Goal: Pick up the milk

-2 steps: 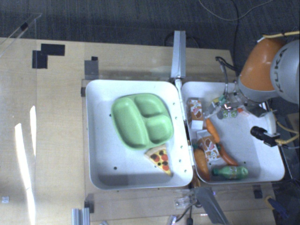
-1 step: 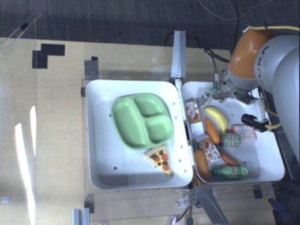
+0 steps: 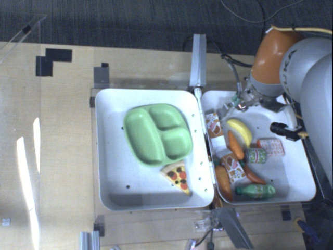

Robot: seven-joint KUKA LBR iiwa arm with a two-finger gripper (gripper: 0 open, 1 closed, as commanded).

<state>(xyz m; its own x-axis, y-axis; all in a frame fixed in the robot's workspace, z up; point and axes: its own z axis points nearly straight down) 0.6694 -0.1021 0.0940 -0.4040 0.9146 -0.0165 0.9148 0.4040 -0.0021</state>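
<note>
Milk (image 3: 271, 147) well apart from jaws (image 3: 235, 104)

arm (image 3: 307, 82) cut off at 3 o'clock edge, gripper (image 3: 240, 102) blurred, finger state unreadable, carton labels (image 3: 213, 124) too small to read, orange item (image 3: 222, 180) at right bin's (image 3: 307, 189) 7 o'clock part hidden by rim
</note>
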